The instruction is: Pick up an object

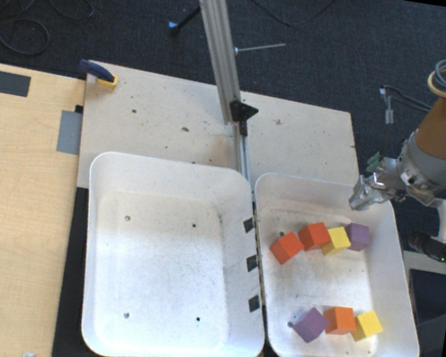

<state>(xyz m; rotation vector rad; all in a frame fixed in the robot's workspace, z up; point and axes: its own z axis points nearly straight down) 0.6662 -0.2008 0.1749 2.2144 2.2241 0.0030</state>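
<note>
Here the jaws hang over the right bin (401,326), their spread impossible to tell.

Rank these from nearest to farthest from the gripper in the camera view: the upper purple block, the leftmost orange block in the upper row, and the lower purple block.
From the gripper:
1. Upper purple block, right end of the upper row, just below the gripper.
2. Leftmost orange block, left end of that row.
3. Lower purple block, left end of the lower row, toward the bin's near edge.
</note>
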